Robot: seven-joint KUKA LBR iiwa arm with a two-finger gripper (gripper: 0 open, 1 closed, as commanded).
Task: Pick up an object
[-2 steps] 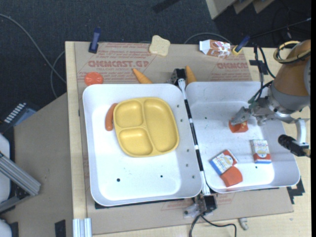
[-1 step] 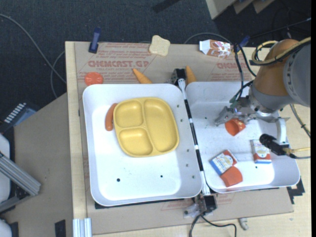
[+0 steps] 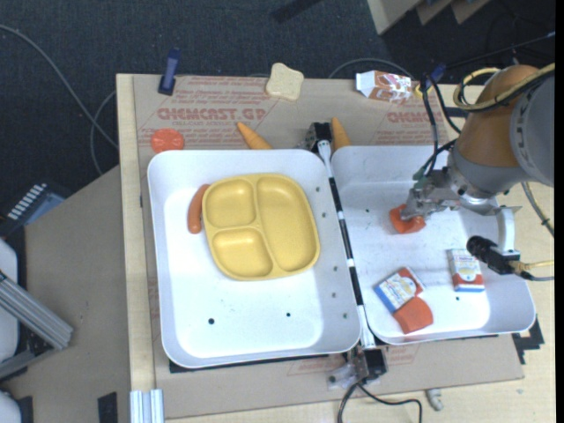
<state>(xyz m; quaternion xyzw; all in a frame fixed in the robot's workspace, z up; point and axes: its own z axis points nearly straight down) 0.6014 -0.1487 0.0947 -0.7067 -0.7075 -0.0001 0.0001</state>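
Right bin (image 3: 493,320), front: a red piece (image 3: 415,315) touches a small blue-and-white carton (image 3: 397,287); a little white-and-red packet (image 3: 464,269) lies near, to the right.
Gripper (image 3: 416,208): down in the right bin, right over an orange-red object (image 3: 406,222); fingers too hidden to tell whether clenched or released.
Left bin (image 3: 176,298): a yellow divided tray (image 3: 261,226), a sausage (image 3: 195,210) just beside its left edge.
Bench, far side: a bread slice (image 3: 284,80), a carrot (image 3: 253,137), an orange disc (image 3: 166,140), a blue clip (image 3: 168,71), a crumpled wrapper (image 3: 386,85).

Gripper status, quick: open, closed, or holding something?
Gripper: down in the right bin at a small orange-red object; open or closed cannot be told, and no grasp is visible.
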